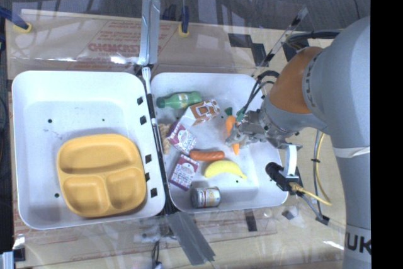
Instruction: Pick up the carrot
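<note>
Two white bins [38, 91], one carrot [230, 125], one banana [223, 169]

- The gripper [237, 133] sits low in the right bin [252, 82], at the carrot [231, 125].
- Green bottle [179, 99], sausage [206, 154], banana [225, 169] and can [205, 196] lie nearby.
- A yellow divided tray [101, 174] fills the left bin [38, 91].

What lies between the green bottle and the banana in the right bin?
In the camera view, a sausage lies between the green bottle and banana, with snack packets beside it.
</note>
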Motion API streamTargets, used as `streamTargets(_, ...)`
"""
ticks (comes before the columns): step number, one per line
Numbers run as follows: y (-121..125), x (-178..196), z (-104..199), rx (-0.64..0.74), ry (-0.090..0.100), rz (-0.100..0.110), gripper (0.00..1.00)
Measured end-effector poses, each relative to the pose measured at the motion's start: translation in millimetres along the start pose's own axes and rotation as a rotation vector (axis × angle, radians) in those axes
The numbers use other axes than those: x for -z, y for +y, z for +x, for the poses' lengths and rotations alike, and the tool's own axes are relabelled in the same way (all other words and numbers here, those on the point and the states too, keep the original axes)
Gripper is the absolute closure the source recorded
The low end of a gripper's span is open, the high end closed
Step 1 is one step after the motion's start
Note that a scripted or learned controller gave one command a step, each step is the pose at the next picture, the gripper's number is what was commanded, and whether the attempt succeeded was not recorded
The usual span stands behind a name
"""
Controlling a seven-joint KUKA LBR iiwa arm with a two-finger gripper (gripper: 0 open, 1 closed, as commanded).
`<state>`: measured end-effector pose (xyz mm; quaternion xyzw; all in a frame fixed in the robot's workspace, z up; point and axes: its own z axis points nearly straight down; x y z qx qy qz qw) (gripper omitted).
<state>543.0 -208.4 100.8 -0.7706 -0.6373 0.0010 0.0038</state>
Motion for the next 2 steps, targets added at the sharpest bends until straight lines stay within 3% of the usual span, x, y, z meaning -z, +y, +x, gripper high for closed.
streamTargets(1,0,0,0,0.000,0.000,0.000,0.00)
streamTargets(2,43,27,23,0.300,-0.004,-0.005,0.00)
